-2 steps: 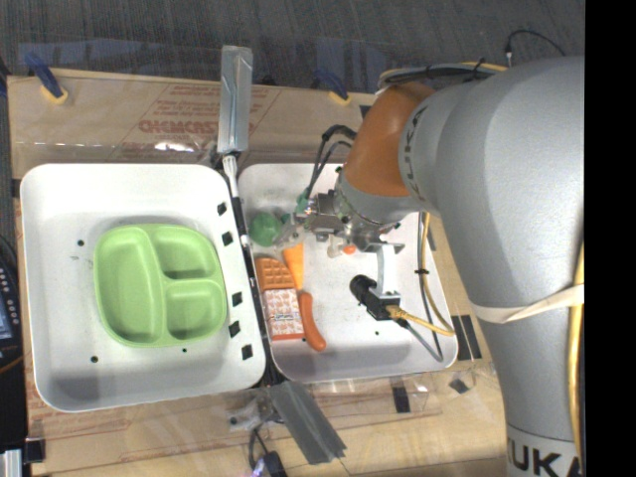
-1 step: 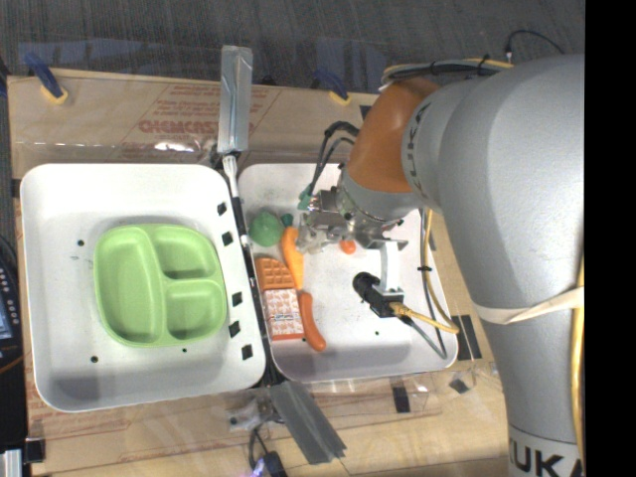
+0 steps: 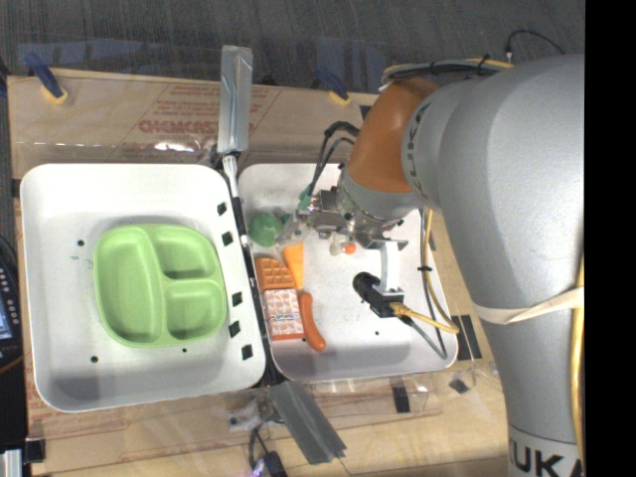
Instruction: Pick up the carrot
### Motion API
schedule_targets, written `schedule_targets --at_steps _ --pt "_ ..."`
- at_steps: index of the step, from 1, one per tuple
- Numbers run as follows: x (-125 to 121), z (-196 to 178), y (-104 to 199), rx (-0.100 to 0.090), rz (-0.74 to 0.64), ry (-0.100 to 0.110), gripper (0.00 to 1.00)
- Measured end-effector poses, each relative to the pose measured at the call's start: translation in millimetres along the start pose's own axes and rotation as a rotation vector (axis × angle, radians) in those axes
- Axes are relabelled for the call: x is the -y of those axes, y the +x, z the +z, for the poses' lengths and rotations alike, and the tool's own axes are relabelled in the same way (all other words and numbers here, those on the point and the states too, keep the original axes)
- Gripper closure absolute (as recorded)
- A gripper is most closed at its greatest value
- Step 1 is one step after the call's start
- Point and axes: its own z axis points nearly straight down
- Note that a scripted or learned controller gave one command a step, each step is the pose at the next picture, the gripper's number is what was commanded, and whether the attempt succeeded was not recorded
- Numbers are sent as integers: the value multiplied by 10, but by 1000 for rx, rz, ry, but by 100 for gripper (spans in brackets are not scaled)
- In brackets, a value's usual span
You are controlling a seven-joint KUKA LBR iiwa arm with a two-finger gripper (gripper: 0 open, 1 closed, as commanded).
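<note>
Carrot (image 3: 293, 263) in right bin (image 3: 397, 346), beside green ball (image 3: 264, 229).

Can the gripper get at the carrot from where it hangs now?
Probably yes: the gripper hangs over the right bin, close to the carrot, whose top looks uncovered.

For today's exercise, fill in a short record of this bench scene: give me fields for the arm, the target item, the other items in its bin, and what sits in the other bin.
arm: grey arm with orange band reaching in from the right, over the right bin
gripper: low over the right bin's upper part; finger state cannot be told
carrot: orange wedge lying in the right bin, near its left wall, not held
nearby items: green ball, waffle-patterned block, hot dog
left bin: holds green divided plate
</note>
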Motion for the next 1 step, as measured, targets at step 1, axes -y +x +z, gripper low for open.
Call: schedule_targets --at_steps 1 --pt "-62 372 -60 -1 -69 -5 0"
